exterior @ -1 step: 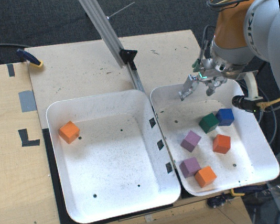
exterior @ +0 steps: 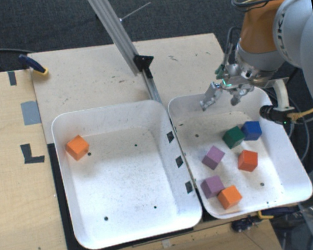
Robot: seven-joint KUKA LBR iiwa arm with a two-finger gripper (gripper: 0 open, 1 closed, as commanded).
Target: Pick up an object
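A: Where is the gripper [exterior: 222, 99]?

B: Above the far end of the right bin [exterior: 274, 190], at twelve o'clock from the blocks. Its fingers are spread apart, nothing between them.

A: What lies under it?

B: Bare bin floor. The green cube [exterior: 233, 137] touches the blue cube [exterior: 252, 129] at about five o'clock from the gripper. A red cube [exterior: 247, 160] sits at six o'clock of those; a purple cube [exterior: 213, 157] lies at nine o'clock of the red.

A: Anything nearer us?

B: A second purple cube [exterior: 212, 186] touching an orange cube [exterior: 230, 196]. In the left bin [exterior: 126, 230], a lone orange block [exterior: 77, 147]. A metal bar [exterior: 117, 33] slants in at twelve o'clock.
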